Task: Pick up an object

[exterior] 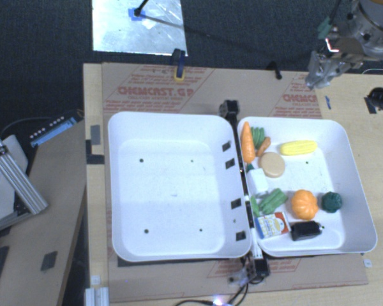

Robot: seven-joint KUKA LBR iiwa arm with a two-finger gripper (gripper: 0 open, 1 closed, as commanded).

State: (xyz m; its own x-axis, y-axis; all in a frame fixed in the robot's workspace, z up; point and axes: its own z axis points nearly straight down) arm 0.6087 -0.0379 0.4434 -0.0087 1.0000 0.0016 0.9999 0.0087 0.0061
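The right bin [345,139] holds several toy foods: an orange carrot [247,143], a yellow corn cob [298,148], a tan round disc [272,165], a green pepper-like piece [270,201], an orange pumpkin [304,204], a dark green ball [332,201], a black block [306,230] and a small printed carton [272,224]. My gripper [319,75] hangs high beyond the bin's far right corner, over the cardboard, with nothing seen between its fingers.
The left bin [172,183] lies beside the right one, joined by black clips along the shared wall [233,164]. A cardboard sheet [153,85] lies under both. A shiny metal plate [140,18] sits at the back left, and a yellow clamp [179,65] stands on the cardboard's far edge.
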